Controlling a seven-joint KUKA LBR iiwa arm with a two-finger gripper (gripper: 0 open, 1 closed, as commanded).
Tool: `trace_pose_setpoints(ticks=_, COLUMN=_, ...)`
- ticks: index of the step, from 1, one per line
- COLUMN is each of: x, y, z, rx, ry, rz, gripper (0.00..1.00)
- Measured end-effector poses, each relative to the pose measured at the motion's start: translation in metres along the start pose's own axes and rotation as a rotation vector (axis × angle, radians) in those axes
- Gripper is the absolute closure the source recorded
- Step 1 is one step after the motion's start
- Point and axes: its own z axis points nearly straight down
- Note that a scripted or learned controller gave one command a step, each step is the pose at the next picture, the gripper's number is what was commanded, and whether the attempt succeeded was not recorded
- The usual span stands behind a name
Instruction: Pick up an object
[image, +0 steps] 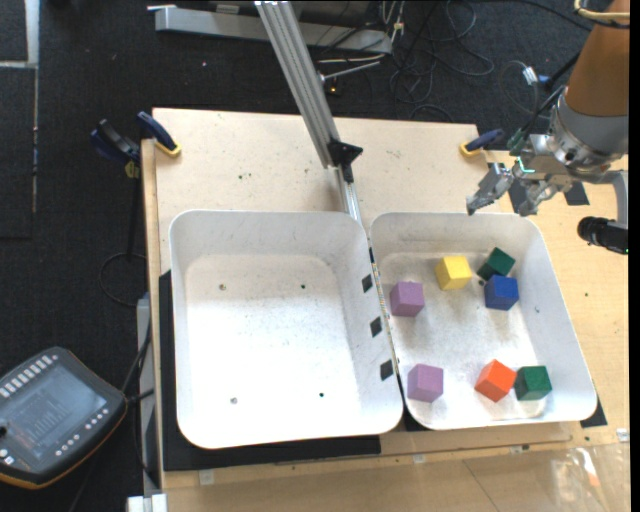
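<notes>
- The arm (600, 75) comes in from the upper right, its orange band above the grey wrist
- The gripper (505, 192) hangs over the far rim of the right bin (565, 330), above the cubes and touching none
- Its two fingers (487, 192) stand spread apart, with nothing between them
- Seven cubes lie in the right bin
- A yellow cube (453, 271) sits near the far side, with a dark green cube (497, 263) to its right
- A blue cube (501, 291) lies just in front of the dark green cube, touching or nearly touching it
- A purple cube (406, 298) rests near the bin's left wall, left of the yellow cube
- A second purple cube (425, 382) lies toward the near left corner
- An orange cube (494, 381) and a green cube (533, 382) sit side by side near the front right corner, close enough to touch
- The left bin (200, 330) lies alongside the right bin, their rims meeting in the middle
- A teach pendant (50, 415) rests off the bench at the lower left
</notes>
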Motion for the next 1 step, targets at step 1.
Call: trace_pose_setpoints(ticks=1, x=0.0001, y=0.0007, z=-0.0028, rx=-0.004, ry=-0.002, rz=-0.001, gripper=0.0)
